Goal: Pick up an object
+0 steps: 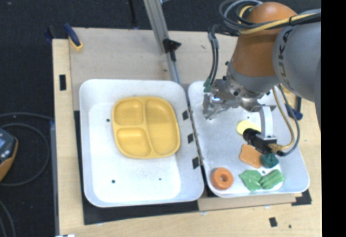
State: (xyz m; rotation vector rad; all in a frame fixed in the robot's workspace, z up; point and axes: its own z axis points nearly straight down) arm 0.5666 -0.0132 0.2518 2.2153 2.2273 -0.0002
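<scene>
Left of the hand (pixel 212 105), a smooth, matt yellow plastic tray (pixel 146 126) lies in a speckled white bin (pixel 97 176) on a pale wooden desk (pixel 113 52).

**Even overhead light, soft focus, dark surround**

Bright, diffuse light falls from above onto the two white bins (pixel 97 187), which read nearly washed out, with little surface texture left. The yellow tray (pixel 146 126) casts only a thin, soft shadow. The floor around the tabletop (pixel 124 52) sinks almost to black. A broad highlight sits on the arm's orange band (pixel 259 41). The whole frame is slightly soft and grainy; small items in the right bin blur at their edges.
</scene>
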